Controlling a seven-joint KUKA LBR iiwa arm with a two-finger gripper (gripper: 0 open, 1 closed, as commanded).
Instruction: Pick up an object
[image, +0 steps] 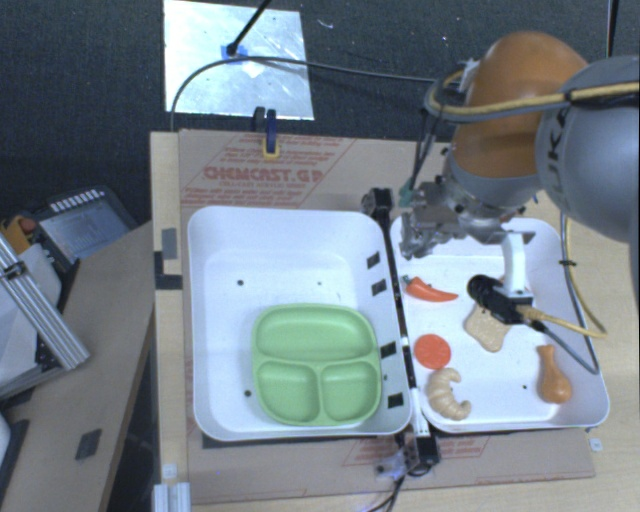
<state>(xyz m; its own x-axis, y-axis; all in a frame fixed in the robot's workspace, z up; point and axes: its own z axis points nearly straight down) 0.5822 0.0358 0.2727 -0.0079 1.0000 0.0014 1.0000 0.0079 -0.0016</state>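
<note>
The right bin (503, 388) holds an orange-red pepper-like piece (430, 292), a round red slice (432, 350), a tan croissant (447, 393), a pale slice of toast (486, 330) and a brown drumstick (552, 375). My gripper (414, 243) hangs over the bin's far left corner, just above and behind the orange-red piece. I see nothing held in it. The wrist and arm hide the far part of this bin.
A green three-compartment plate (315, 362) lies in the near half of the left bin (270, 225). The divider between the two bins (392, 300) runs right below my gripper. Beyond the bins there is brown cardboard (300, 165).
</note>
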